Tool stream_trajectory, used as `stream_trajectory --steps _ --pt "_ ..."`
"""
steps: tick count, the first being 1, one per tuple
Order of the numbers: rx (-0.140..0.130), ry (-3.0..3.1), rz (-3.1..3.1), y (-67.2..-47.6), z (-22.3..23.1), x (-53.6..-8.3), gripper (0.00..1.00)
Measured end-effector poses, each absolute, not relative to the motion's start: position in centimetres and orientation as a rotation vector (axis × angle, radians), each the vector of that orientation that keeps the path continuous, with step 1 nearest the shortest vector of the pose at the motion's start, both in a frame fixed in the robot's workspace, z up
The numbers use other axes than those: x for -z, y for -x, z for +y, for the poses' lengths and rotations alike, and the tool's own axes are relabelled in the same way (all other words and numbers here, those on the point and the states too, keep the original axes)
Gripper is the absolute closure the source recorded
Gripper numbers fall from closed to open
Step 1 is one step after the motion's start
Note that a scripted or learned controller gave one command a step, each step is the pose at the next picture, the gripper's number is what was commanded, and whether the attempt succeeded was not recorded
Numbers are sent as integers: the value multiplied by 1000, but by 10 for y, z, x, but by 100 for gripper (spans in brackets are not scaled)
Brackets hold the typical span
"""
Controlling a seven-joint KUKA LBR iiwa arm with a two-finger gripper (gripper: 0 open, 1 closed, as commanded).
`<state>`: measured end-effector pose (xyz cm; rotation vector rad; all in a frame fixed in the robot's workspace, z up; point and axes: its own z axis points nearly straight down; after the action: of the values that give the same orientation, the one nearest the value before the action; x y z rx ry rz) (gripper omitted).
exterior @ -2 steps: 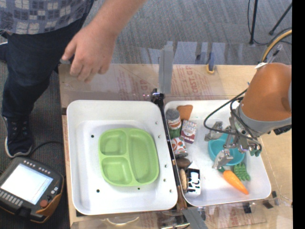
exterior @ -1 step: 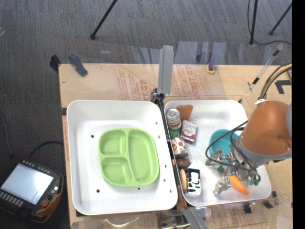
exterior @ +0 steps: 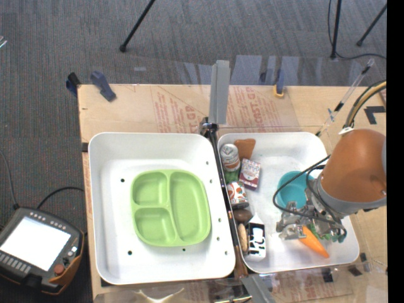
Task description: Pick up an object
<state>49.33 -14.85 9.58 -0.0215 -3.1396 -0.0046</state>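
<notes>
Two shallow white bins: one green divided plate left; right, one orange carrot beside gripper, grip unreadable.

A green three-compartment plastic tray lies in the left white bin; cans, cartons and an orange carrot crowd the right white bin.

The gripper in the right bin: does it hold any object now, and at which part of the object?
It cannot be told. The gripper is low over an orange carrot-like object in the right bin, but no object shows between its fingers.
</notes>
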Motion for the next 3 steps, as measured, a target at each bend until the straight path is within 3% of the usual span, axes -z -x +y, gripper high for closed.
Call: stream_trajectory --steps 1,2,3 --pt "5 20 -3139 -493 -148 -95 0" --pt "7 12 -3140 -494 -147 -105 100" --pt "3 287 -3128 -511 -181 -87 100"
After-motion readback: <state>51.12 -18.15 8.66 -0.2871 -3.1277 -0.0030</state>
